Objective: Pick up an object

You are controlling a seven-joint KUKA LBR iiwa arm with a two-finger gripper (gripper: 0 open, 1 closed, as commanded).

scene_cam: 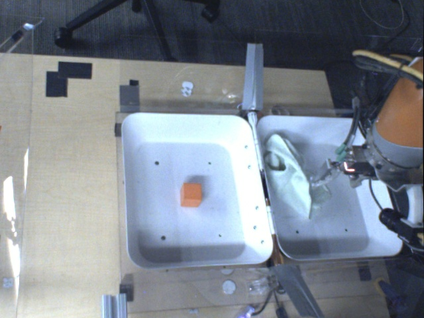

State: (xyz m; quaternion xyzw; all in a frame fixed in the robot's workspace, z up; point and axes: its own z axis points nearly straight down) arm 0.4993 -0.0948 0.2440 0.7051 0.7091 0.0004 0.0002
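orange cube: sitting alone near the middle of the left bin; nothing touching it
right bin: holding a pale crumpled cloth-like item, lying against its left side by the divider
end effector: hanging low over the right bin, just beside the pale item; can't tell how its fingers are standing, too blurred
arm: reaching in from the right, orange band showing
surface: light wood, carrying both bins; black tape patches sitting at upper left
room: dark carpet beyond; chair base standing at top
count: two bins; one cube; one pale item
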